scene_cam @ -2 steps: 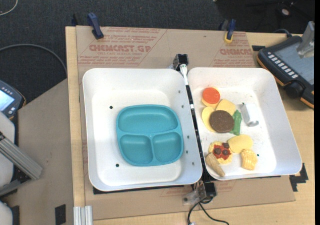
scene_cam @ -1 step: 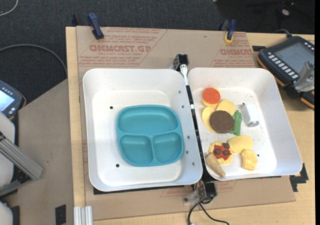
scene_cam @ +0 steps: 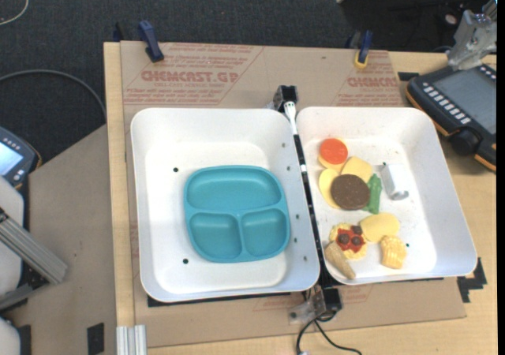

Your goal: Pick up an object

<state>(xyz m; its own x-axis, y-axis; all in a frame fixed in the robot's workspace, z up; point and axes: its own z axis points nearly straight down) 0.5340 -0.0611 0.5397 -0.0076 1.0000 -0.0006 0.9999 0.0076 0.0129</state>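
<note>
The right white bin (scene_cam: 422, 136) holds a cluster of toy food near its left wall. An orange round slice (scene_cam: 333, 151) lies at the top of the cluster. Below it a brown disc (scene_cam: 349, 191) rests on pale yellow pieces (scene_cam: 359, 168). A green piece (scene_cam: 374, 192) and a small grey metal object (scene_cam: 394, 183) lie just right of the disc. Lower down are a yellow lump (scene_cam: 380, 226), a red-topped yellow piece (scene_cam: 348, 239), a ridged yellow-orange piece (scene_cam: 392, 252) and a tan piece (scene_cam: 340, 262). A teal divided plate (scene_cam: 235, 212) lies in the left white bin (scene_cam: 150, 188).
Both bins sit on a cardboard-covered board (scene_cam: 237, 69), held by a blue clamp (scene_cam: 150, 39) and a yellow-and-blue clamp (scene_cam: 362, 50) at the far edge. A black hinge strip (scene_cam: 298, 164) runs between the bins. A dark handheld pendant (scene_cam: 461, 101) lies off the right bin's far corner.
</note>
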